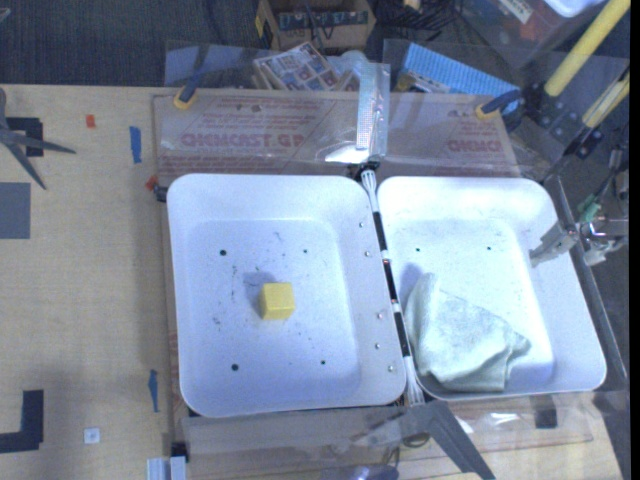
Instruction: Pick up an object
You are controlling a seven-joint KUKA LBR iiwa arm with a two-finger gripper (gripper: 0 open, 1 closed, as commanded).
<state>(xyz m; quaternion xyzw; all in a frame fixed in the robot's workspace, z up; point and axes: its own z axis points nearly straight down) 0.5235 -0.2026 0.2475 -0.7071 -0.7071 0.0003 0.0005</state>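
Pale wooden bench bears two shallow white bins: small yellow cube left, crumpled white cloth right; gripper state unclear

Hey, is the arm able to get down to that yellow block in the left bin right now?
Probably yes. The yellow block sits alone on the left bin floor, away from the walls, with nothing above it.

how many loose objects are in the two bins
2: a yellow block near the middle of the left bin, a crumpled pale cloth in the right bin; it may hide more.
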